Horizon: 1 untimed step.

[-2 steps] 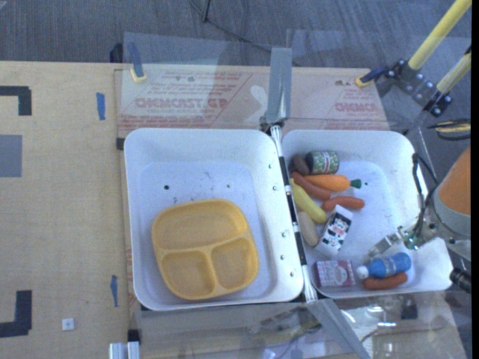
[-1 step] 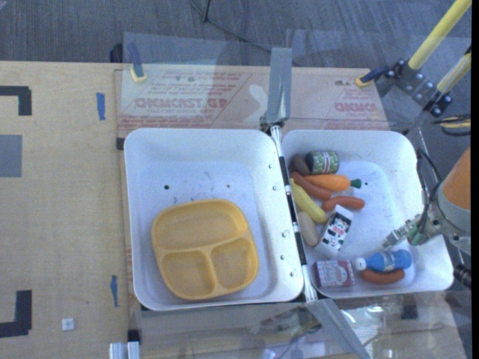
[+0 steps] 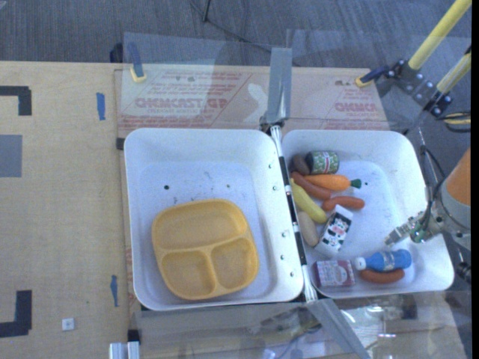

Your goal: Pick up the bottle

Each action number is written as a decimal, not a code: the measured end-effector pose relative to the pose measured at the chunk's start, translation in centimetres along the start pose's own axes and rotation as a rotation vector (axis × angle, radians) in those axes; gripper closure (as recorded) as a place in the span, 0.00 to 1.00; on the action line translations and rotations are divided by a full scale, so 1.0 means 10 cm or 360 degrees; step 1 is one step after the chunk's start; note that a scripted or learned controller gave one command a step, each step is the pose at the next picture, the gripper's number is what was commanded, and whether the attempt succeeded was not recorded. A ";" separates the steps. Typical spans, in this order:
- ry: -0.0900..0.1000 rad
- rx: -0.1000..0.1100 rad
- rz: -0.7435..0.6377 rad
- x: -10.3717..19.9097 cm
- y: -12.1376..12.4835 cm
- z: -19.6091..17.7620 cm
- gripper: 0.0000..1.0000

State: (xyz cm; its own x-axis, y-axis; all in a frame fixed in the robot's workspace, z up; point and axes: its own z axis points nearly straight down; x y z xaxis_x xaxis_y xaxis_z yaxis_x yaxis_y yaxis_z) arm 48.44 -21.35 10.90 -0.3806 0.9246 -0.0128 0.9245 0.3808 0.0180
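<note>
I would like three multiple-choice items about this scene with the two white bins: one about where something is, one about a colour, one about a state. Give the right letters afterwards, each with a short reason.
1. Where is the bottle?
A. In the left bin
B. In the right bin, near its front edge
C. On the wooden bench outside the bins

2. What colour is the divided tray in the left bin?
A. Yellow
B. Blue
C. Red

3. How does the bottle rest?
A. Standing upright
B. Lying on its side
C. Lifted above the bin

Answers:
1 B: it lies between the pink carton and the bin's right wall.
2 A: the three-compartment tray is plainly yellow.
3 B: its white cap points left and its blue body right, flat on the bin floor, with the gripper above and apart from it.
</note>
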 end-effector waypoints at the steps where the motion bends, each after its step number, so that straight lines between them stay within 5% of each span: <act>1: 0.0000 0.0000 0.0000 0.00 0.00 0.00 0.00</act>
State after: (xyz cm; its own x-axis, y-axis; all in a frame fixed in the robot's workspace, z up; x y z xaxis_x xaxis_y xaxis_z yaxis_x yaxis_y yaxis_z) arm 48.44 -21.35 10.91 -0.3809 0.9245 -0.0128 0.9244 0.3810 0.0178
